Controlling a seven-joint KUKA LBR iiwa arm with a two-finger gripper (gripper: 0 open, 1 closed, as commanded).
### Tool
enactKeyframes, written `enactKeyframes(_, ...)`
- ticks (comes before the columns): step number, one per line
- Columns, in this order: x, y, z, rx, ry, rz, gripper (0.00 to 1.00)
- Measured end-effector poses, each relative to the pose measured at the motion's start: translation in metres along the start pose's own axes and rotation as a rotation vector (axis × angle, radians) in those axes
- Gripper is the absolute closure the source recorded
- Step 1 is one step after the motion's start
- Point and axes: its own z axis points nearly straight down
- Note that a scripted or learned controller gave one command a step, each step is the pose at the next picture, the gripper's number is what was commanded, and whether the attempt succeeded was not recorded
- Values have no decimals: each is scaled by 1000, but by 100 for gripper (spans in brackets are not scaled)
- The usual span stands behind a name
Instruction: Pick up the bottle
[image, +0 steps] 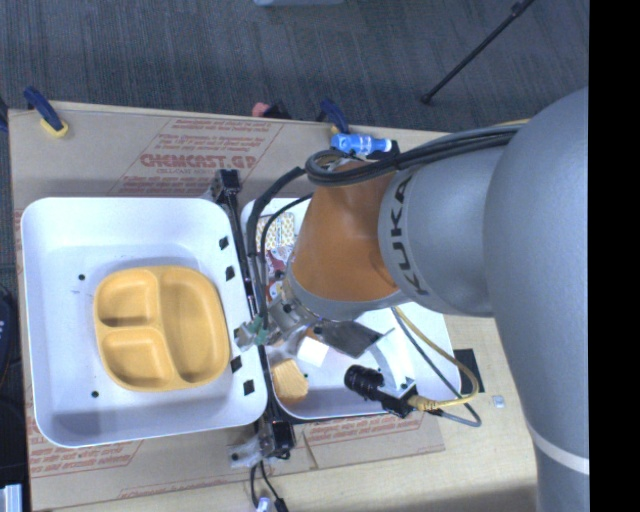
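Note:
The arm's orange band (345, 245) and grey wrist cover most of the right bin (335, 408). My gripper (285, 335) reaches down at that bin's left wall, near its front. Just in front of it lies a small tan rounded object (290, 383) on the bin floor, with a small white piece (313, 352) beside it. I cannot tell whether either is the bottle. A speckled, colourful item (281, 233) peeks out behind the arm at the bin's back left.
The left bin (60, 230) holds a yellow divided tray (160, 325) with three compartments. The wall between the two bins (245, 300) runs right beside the gripper. Blue clamps (45, 110) sit on the bench's back edge.

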Motion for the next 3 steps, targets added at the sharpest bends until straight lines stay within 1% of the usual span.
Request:
enactKeyframes(1, -77, -38, -102, -4, -3, 56, 100)
enactKeyframes(2, -71, -36, 0, -1, 0, -1, 100)
enactKeyframes(3, -14, -6, -35, -3, -1, -25, 100)
